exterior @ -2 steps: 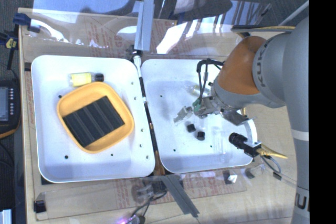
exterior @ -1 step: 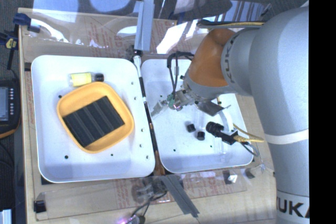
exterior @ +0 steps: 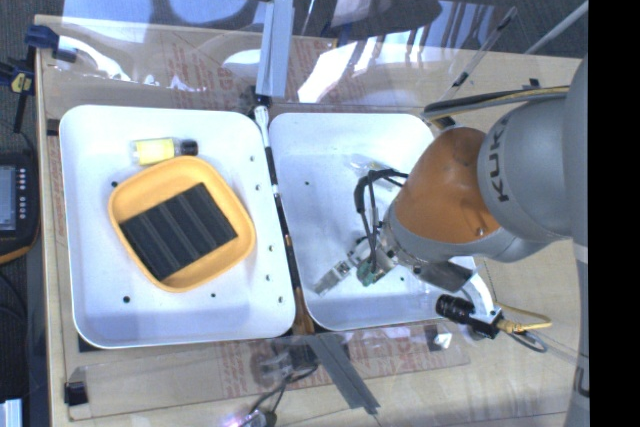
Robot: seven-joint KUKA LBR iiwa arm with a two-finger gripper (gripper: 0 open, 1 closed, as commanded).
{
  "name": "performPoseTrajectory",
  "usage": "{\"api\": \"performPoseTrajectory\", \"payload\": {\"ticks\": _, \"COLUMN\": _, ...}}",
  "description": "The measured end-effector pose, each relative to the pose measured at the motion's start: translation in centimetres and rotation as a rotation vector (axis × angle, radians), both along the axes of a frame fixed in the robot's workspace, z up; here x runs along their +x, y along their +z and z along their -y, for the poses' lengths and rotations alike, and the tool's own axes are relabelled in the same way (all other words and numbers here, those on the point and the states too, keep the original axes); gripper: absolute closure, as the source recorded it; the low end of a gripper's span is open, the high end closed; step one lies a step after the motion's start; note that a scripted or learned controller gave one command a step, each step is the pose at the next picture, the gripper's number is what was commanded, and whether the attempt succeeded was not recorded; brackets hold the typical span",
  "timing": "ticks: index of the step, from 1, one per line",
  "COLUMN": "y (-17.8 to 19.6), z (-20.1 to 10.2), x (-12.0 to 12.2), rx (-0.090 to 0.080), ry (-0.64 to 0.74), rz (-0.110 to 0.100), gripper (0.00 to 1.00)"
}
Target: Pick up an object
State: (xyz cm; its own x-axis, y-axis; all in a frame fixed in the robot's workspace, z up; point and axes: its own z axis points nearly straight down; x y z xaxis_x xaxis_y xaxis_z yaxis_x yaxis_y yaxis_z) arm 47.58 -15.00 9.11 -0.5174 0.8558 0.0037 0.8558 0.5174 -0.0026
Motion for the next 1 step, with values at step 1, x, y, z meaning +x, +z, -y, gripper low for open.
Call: {"api": "performPoseTrajectory", "payload": {"ticks": 1, "y": 0.08, "z": -1.8, "x": 6.89, "rx": -0.001, "ry": 0.097, "rz": 0.003, "gripper": 0.0}}
